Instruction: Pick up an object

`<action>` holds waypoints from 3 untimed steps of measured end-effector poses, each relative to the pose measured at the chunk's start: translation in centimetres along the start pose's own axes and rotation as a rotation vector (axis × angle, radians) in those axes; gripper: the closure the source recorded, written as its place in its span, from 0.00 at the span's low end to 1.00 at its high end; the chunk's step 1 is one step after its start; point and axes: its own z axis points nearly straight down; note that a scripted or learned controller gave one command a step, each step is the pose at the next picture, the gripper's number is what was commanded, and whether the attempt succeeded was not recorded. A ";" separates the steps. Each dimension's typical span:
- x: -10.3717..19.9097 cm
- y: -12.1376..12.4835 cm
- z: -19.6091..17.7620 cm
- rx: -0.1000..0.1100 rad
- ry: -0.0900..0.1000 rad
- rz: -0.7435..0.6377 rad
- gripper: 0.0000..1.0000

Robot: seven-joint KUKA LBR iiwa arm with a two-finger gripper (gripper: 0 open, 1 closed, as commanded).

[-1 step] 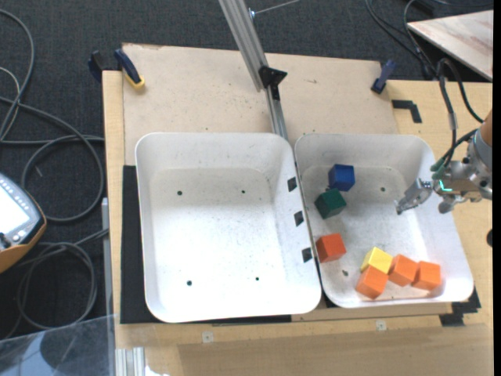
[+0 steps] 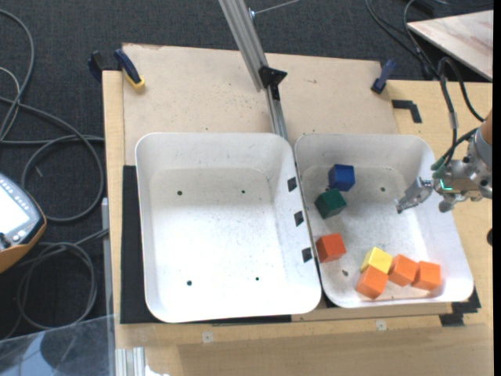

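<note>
Hovering with unclear grip, the claw point(image 2: 412, 197) sits right of the blue cube point(image 2: 341, 176).

Just left of your grey gripper point(image 2: 412, 198) sit a blue block point(image 2: 341, 176) and a dark green block point(image 2: 330, 203). Below it you see a yellow block point(image 2: 378, 258) among four orange blocks point(image 2: 404, 271). Both bins point(image 2: 156, 159) are white with dark specks, on a tan tabletop point(image 2: 196, 92).

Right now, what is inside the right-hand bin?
The right bin holds a blue cube, a green cube, one orange cube alone, and a yellow cube clustered with three orange cubes. The gripper reaches over its right side.
</note>
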 end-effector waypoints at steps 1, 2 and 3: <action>-0.2 0.7 4.6 0.004 0.001 0.000 0.00; 0.5 1.4 9.7 0.004 0.002 -0.001 0.00; 0.6 1.4 13.3 0.004 0.001 0.000 0.00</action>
